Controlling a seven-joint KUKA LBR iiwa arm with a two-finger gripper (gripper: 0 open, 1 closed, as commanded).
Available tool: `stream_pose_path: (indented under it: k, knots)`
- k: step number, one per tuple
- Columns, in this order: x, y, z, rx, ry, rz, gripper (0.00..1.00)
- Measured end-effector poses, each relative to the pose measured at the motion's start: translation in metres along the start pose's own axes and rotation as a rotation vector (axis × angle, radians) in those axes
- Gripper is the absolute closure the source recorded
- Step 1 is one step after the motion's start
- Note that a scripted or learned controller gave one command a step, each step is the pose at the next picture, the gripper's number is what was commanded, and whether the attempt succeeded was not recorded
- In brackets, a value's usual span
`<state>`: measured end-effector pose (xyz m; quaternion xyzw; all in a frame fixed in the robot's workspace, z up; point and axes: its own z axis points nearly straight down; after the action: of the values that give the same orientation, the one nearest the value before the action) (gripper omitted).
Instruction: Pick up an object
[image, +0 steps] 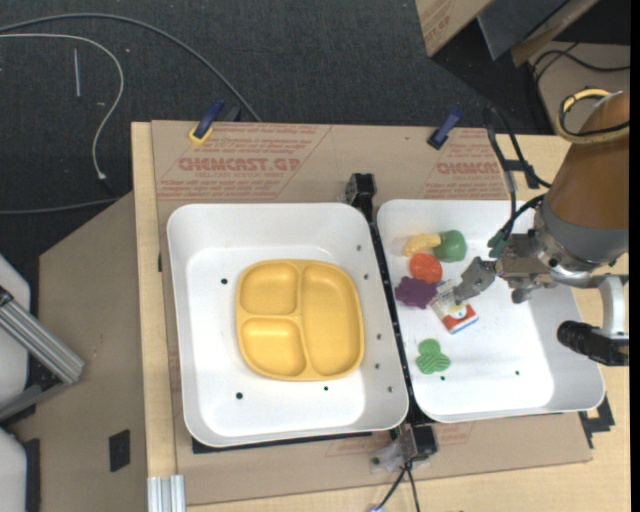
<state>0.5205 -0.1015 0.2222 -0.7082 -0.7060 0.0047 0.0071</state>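
The right bin (520, 385) holds several small objects. A yellow piece (421, 243) and a green ball (453, 244) lie at its far left. Below them sit a red-orange piece (426, 268) and a purple piece (413, 292). A small red and white box (460, 319) lies near the bin's middle, and a green leafy piece (432, 357) lies nearer the front. My gripper (466, 288) reaches in from the right, slanting down to the left. Its tip is just above the red and white box, close to the purple piece. I see nothing lifted.
The left bin (200, 300) holds a yellow divided plate (300, 319). The arm's grey wrist and orange band (590, 190) hang over the right bin's right side. Black clips (360, 187) join the bins at the back.
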Motion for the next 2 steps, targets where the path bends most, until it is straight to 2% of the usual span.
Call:
stream_pose_path:
  k: [1,2]
  knots:
    - [0.000,0.003,-0.007,-0.014,-0.002,-0.003,0.00]
    - [0.000,0.013,0.043,-0.011,-0.001,-0.003,0.00]
